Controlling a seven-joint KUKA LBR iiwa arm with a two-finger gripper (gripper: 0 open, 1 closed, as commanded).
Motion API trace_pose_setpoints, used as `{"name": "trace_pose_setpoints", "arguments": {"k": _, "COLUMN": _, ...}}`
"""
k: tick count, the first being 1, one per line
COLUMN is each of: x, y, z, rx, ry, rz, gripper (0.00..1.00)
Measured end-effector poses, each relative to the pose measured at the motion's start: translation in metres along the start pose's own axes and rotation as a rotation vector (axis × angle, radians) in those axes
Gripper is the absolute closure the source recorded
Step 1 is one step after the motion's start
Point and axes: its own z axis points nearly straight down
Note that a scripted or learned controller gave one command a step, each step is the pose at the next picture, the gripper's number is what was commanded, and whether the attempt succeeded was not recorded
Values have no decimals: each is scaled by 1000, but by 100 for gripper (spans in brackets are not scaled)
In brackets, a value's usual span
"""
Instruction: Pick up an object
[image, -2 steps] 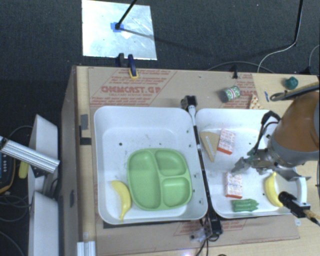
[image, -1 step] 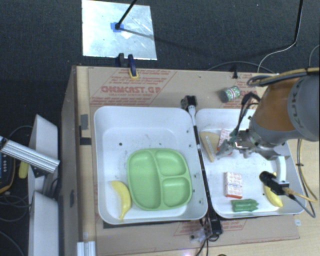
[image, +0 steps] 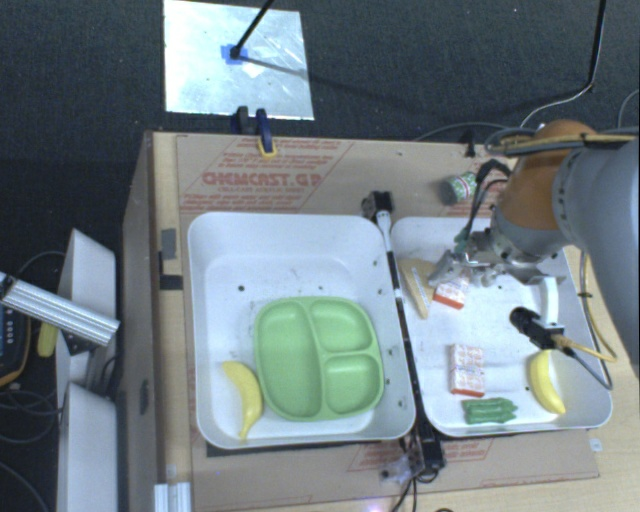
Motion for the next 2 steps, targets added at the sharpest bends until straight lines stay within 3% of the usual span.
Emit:
{"name": "trace_pose_setpoints", "arguments": {"k": 1, "x": 1, "y": 0, "z": -9, "rx": 0, "ry": 1, "rz": -3, "gripper": 100}}
{"name": "trace_pose_setpoints", "arguments": {"k": 2, "x": 58, "y": -44, "z": -125, "rx": 7, "ry": 4, "rz": -2, "gripper": 100}}
